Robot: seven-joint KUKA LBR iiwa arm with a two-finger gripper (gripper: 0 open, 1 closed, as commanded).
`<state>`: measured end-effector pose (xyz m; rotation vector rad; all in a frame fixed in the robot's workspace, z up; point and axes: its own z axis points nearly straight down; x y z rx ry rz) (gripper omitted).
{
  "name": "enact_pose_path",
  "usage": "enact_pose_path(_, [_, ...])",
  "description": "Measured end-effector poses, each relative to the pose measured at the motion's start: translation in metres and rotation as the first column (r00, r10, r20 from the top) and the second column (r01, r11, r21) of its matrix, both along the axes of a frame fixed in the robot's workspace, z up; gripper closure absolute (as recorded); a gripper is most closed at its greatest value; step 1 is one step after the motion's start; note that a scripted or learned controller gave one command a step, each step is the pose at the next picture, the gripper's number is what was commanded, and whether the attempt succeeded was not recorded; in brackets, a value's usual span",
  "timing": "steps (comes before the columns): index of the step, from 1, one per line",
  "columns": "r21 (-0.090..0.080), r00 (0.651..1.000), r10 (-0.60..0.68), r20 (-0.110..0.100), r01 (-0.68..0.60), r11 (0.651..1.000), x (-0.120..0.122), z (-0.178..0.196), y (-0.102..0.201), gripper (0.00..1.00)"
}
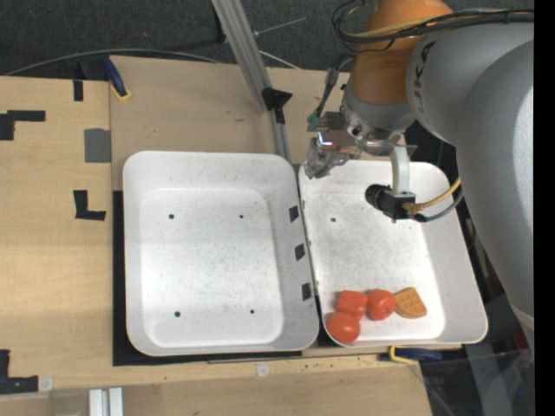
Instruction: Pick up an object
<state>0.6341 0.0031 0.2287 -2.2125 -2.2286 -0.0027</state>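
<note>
Three small red-orange round pieces [357, 311] lie bunched at the near edge of the right bin [381, 241], with a tan-orange biscuit-like piece [411, 302] just to their right. My gripper [321, 159] hangs over the far left corner of that bin, close to the rim between the two bins and well away from the pieces. Nothing shows between its fingers.
The left bin [212, 250] sits beside the right one, sharing a raised divider with black clips. A slanted metal pole [251, 59] rises behind the bins near the gripper. Black cable loops off the wrist over the right bin's far side.
</note>
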Motion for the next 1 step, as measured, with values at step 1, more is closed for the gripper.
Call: enact_pose_path(1, [-0.001, 1.0, -0.001, -0.003, 0.001, 1.0, 0.0006, -0.01, 0.0537, 1.0])
